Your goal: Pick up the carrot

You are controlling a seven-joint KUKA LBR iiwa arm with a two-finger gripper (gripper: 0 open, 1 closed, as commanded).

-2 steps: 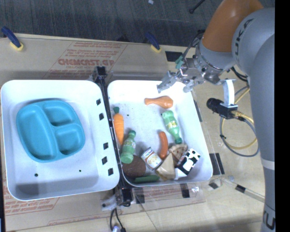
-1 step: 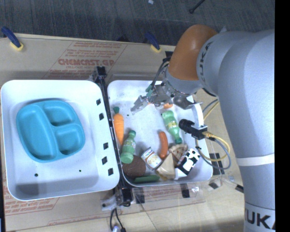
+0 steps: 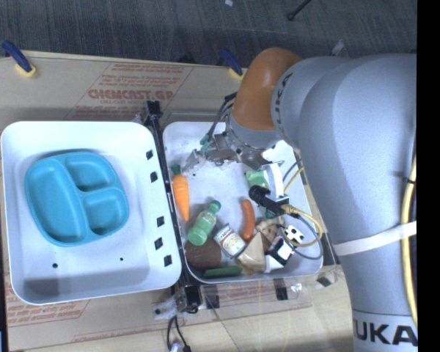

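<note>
- Camera view: carrot [image 3: 180, 197] lies lengthwise at the left wall of the right bin [image 3: 306, 189], just beside the green bottle [image 3: 203, 224].
- Gripper [image 3: 218, 151] hangs above the bin's top end, near the carrot tip, not on it; open or shut, can't tell.
- Best approach, imo: drop straight down, straddling the carrot's width.
- Obstacles: wall & bottle crowd it; blue tray [image 3: 75, 196] is well apart in the left bin.
</note>
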